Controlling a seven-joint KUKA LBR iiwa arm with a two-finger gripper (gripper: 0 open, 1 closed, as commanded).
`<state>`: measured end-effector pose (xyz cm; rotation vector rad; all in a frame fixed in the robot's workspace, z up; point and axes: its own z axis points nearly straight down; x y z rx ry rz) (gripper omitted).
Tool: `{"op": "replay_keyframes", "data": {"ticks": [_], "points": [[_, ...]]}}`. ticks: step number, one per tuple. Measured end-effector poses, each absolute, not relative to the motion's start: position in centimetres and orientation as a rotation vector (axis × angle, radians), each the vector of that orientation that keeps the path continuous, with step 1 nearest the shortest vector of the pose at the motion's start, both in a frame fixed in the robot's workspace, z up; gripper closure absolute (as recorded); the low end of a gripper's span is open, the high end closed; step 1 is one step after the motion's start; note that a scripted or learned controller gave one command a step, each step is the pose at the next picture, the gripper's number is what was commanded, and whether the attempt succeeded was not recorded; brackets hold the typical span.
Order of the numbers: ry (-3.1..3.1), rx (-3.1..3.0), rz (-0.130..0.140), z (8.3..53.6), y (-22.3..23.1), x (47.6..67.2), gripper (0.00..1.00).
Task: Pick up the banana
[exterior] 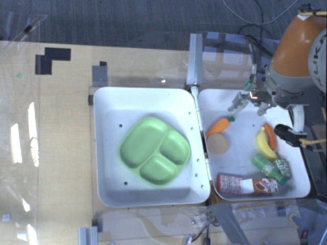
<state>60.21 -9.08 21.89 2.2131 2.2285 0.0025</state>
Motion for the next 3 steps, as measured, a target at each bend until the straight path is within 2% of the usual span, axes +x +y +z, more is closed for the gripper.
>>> {"op": "replay_keyframes", "data": {"ticks": [1, 2, 3], "points": [[2.21, 2.23, 0.003, 18.3, -11.0, 54.8, 0.0], [2.335, 2.096, 0.004, 16.0, -17.7, 52.4, 0.0], [2.435, 1.978, 0.004, 9.5, -18.6, 54.2, 0.0]]}}
